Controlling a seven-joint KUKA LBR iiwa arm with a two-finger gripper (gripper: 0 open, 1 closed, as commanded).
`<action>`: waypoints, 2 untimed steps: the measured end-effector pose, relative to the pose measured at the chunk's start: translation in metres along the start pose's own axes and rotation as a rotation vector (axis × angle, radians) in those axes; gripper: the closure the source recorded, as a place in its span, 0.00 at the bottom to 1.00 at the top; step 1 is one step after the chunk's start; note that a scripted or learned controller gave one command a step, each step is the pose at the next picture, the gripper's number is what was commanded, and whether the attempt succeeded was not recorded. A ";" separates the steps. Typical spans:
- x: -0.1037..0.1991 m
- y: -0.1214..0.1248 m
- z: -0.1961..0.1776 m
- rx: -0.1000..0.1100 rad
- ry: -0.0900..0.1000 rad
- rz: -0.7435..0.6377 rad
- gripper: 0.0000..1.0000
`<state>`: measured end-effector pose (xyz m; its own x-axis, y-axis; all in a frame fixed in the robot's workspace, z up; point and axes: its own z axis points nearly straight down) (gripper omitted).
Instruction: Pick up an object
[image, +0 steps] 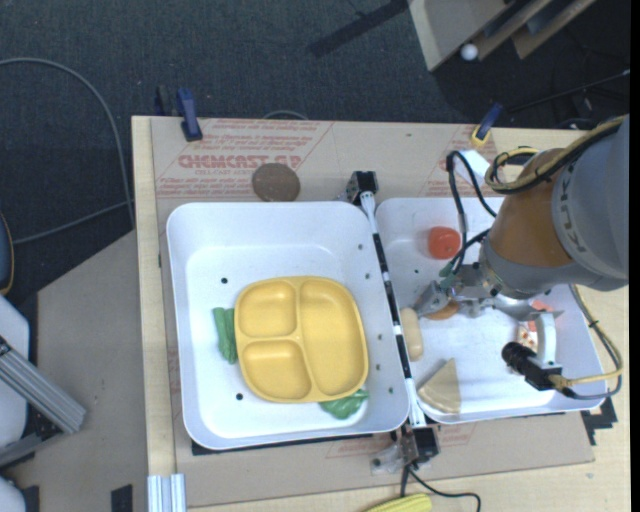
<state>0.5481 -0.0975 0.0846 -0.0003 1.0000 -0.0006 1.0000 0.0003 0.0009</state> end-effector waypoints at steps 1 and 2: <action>-0.010 0.024 0.000 0.000 -0.001 -0.001 0.00; -0.010 0.025 -0.010 -0.003 -0.002 -0.002 1.00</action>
